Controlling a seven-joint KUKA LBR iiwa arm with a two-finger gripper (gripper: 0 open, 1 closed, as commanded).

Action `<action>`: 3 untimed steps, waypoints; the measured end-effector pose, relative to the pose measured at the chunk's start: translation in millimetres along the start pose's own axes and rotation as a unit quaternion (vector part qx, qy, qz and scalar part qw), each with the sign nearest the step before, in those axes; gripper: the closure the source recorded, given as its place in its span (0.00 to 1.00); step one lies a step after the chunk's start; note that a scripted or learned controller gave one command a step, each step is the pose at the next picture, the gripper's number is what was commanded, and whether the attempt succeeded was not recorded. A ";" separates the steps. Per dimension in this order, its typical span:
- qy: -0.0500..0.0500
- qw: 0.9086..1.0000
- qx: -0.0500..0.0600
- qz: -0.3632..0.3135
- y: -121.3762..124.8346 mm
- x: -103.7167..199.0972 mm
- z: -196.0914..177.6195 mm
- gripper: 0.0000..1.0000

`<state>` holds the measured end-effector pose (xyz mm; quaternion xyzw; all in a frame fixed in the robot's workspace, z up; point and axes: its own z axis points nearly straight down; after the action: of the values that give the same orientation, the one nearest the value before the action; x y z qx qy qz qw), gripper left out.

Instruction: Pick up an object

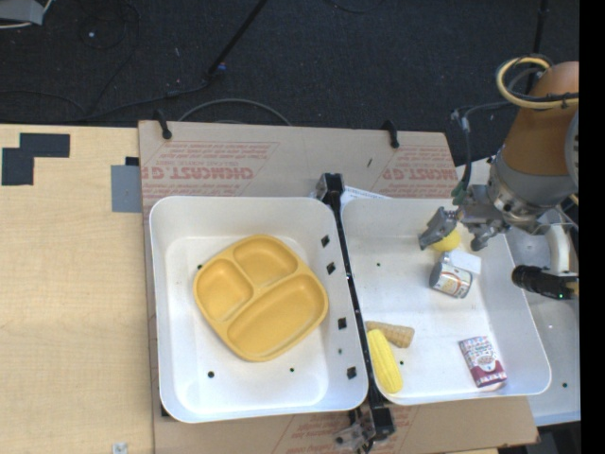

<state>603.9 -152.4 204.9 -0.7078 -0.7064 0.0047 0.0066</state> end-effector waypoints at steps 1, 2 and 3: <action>-0.001 1.000 -0.007 -0.001 2.6 0.2 -8.5 0.00; 0.000 1.000 -0.003 -0.001 -5.7 -2.2 51.9 0.00; -0.003 1.000 -0.010 -0.001 -4.8 -4.9 91.7 0.00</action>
<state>597.6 -157.0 113.2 -0.7071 -0.7072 -0.0001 -0.0022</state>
